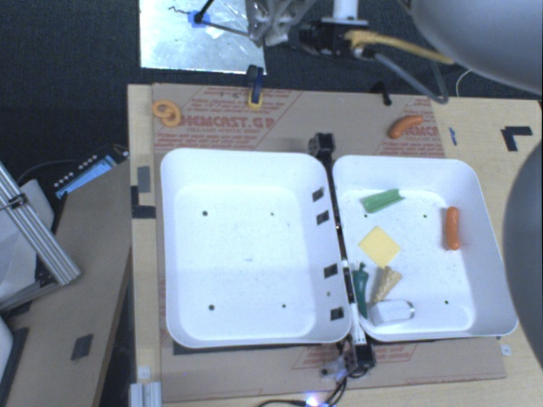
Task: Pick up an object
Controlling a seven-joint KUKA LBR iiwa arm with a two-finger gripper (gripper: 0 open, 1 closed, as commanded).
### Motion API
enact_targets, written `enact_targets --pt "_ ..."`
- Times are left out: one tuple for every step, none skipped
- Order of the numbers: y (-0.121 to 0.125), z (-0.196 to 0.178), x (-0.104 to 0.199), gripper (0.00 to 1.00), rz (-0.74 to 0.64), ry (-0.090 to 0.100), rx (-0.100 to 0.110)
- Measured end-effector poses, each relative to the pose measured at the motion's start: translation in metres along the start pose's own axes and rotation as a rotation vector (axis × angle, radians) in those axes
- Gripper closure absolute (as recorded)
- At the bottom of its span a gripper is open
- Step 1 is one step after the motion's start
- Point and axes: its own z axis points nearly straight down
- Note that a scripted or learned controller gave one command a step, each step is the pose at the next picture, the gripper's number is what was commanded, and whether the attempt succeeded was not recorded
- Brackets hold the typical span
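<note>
The pincer point(270, 25) is parked high beyond the bins, clear of the camera's sightline; its finger state cannot be told. Candidate sausage point(451, 228) lies well below-right, in the right bin point(488, 202).

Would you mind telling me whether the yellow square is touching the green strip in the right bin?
Apart. The camera view shows bare white bin floor between the yellow square and the green strip above it.
</note>
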Motion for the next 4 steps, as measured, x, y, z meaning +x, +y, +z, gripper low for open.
enact_targets --pt "0.012 0.015 -0.080 1.00 0.012 -0.004 0.005" --pt "0.019 0.219 -0.030 1.00 0.000 -0.005 0.018" --pt "0.022 0.090 -0.033 1.00 0.001 0.002 -0.011" --pt "0.021 0.000 -0.054 1.00 0.005 0.001 -0.008"
